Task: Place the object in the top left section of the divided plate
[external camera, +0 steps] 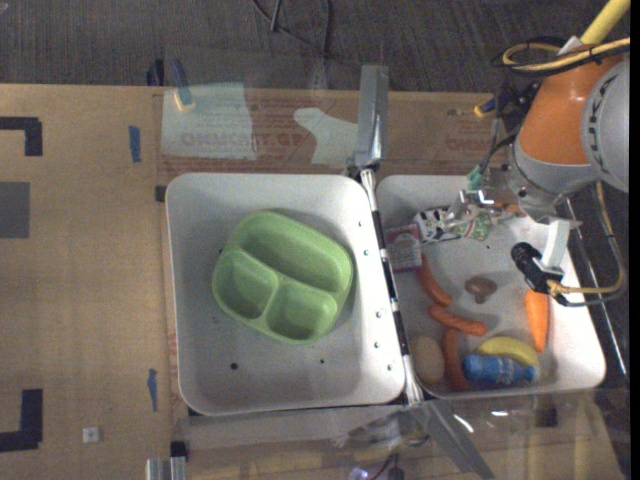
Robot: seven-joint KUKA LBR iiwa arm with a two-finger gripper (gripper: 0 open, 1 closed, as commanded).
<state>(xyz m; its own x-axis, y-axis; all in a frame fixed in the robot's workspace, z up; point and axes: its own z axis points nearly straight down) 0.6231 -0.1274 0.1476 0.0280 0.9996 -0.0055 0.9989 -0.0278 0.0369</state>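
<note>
Two white bins sit side by side on the brown bench. The left bin (200, 368) holds a green divided plate (283, 276), turned a bit crooked, and all three of its sections look bare. The right bin (585, 368) is full of toy food: a small milk carton (440, 224) lying on its side near the top, a little purple box (404, 253) by the left wall, long orange carrots (433, 281) in the middle, a brown lump (481, 288), one more carrot (538, 320) at the right, a potato (428, 358), a yellow banana (508, 348) and a blue bottle (498, 371) at the bottom. The grey arm with its orange band (565, 108) comes in from the right and hangs over the top right part of that bin. The gripper (482, 196) is a dark, blurry clump just beside the milk carton, and I cannot tell how it is set or if it has hold of anything. A black piece (530, 263) with a yellow cable sticks down from the arm. The arm's top is cut off at the edge.
</note>
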